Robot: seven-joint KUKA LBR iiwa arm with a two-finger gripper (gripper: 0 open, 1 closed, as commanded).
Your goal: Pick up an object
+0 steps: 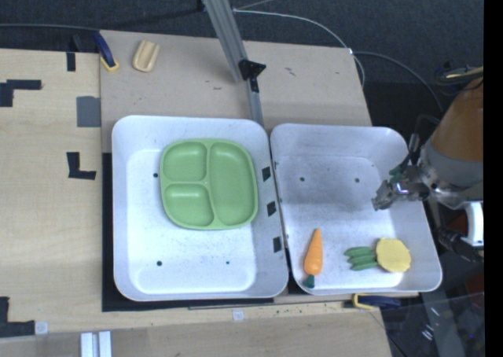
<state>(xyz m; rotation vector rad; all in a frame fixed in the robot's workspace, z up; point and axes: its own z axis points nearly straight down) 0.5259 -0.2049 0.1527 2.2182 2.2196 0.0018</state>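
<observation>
Fingers [385, 196]: seen at the right edge of the right bin [330, 155], low over its floor; nothing is seen between them, and whether they are spread or closed cannot be told at this size.
Arm [460, 143]: reaches in from the right, over the bin's right wall.
Carrot [313, 252]: lies on the right bin's floor near the front wall, long axis running roughly front to back, green end toward the front.
Yellow piece [393, 255]: near the front right corner, touching a green pod [361, 257] on its left.
Key relation: the yellow piece is judged the nearest candidate, lying just in front of the fingers; the carrot lies farther off, to the front and left.
Left bin [130, 190]: holds a green divided plate [210, 183], well apart from the fingers.
Task stage: judged as approach; nothing lifted yet.
</observation>
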